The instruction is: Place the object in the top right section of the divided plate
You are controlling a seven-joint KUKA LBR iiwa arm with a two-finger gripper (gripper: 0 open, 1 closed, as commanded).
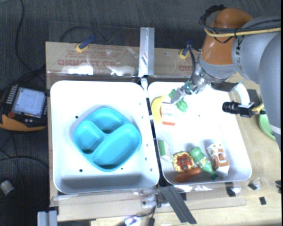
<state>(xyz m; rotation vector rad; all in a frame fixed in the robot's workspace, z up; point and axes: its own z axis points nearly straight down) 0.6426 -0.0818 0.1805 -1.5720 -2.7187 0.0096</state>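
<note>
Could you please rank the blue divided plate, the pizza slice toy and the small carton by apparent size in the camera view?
1. blue divided plate
2. and 3. pizza slice toy and small carton look roughly alike, so I would not rank them.

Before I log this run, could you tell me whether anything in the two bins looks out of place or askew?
Nothing looks spilled or damaged. The blue divided plate sits rotated in the left bin, not square to its walls. In the right bin, the toy foods are heaped in the near corner, while the hand hovers over items at the far-left edge.
</note>
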